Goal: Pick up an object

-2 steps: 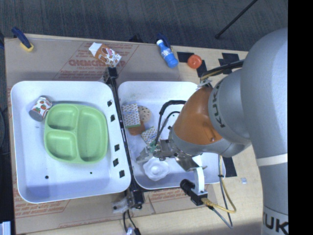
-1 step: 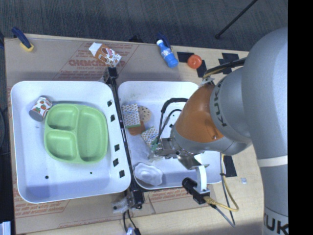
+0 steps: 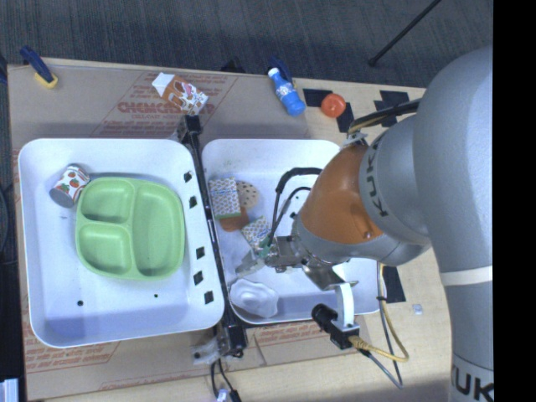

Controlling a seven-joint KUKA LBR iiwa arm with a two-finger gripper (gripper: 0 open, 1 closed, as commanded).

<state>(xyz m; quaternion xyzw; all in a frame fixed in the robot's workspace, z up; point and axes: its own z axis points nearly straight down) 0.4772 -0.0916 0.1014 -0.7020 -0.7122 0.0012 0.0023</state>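
My gripper [image 3: 254, 261] hangs low over the right bin [image 3: 276, 151], near its left-centre, below the grey arm with the orange band. It sits right beside a small patterned packet [image 3: 255, 232]. A second patterned packet [image 3: 224, 198] and a brown piece [image 3: 248, 194] lie a little further back. A white crumpled object [image 3: 254, 298] rests at the bin's front, just in front of the gripper. The arm hides the right part of this bin.
The left bin [image 3: 42, 249] holds a green divided plate [image 3: 130, 228] and a small patterned cup [image 3: 70, 183] at its back left. Behind the bins lie a snack packet [image 3: 181, 94], a blue bottle [image 3: 287, 92] and an orange ball [image 3: 333, 105].
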